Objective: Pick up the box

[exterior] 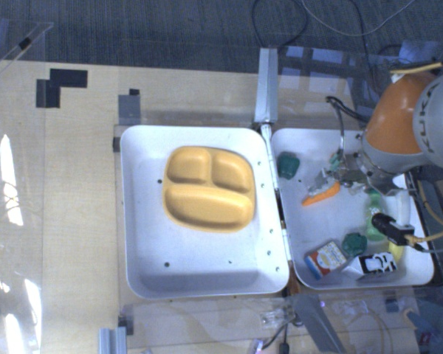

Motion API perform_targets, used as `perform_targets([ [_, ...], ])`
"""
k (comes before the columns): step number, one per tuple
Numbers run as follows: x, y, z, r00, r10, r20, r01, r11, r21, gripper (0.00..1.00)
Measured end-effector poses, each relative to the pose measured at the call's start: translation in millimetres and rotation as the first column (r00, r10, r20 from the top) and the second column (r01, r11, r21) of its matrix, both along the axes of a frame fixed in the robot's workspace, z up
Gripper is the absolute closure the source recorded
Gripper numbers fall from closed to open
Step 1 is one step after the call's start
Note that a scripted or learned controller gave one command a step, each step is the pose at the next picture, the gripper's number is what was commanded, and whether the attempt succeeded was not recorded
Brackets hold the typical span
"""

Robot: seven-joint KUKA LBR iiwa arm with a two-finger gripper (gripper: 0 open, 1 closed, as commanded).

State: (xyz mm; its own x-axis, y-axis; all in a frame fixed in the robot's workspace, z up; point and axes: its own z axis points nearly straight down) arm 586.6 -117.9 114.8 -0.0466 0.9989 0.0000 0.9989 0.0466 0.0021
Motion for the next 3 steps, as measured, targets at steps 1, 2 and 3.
perform_targets([
  [1, -71, 15, -25, 0.986, -0.165, 0.006, 0.165, 0.986, 0.001, 0.00],
  [2, -92, -45, -8, 0.990, -0.139, 0.004, 0.139, 0.990, 0.000, 0.00],
  [3, -35, -52, -27, 0.979, 0.202, 0.007, -0.202, 0.979, 0.004, 0.00],
])
